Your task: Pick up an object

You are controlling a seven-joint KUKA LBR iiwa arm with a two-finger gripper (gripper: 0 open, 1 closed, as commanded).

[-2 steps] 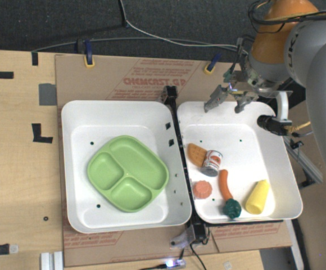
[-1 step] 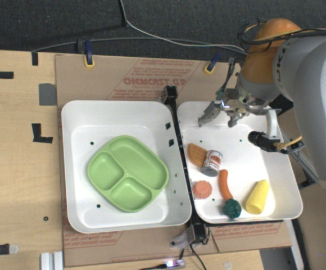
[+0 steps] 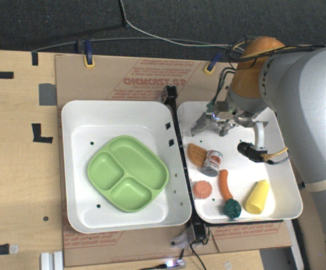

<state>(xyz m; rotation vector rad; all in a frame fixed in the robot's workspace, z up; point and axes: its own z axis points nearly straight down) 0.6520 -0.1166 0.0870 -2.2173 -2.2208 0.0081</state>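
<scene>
gripper (image 3: pixel 212 126) is spread, holding nothing, at the far side of the right bin (image 3: pixel 289 207). nearest target is the brush (image 3: pixel 197 153), just near of it beside the can (image 3: pixel 212 162). its long axis runs far-left to near-right; close your fingers across that, drop straight down.
</scene>
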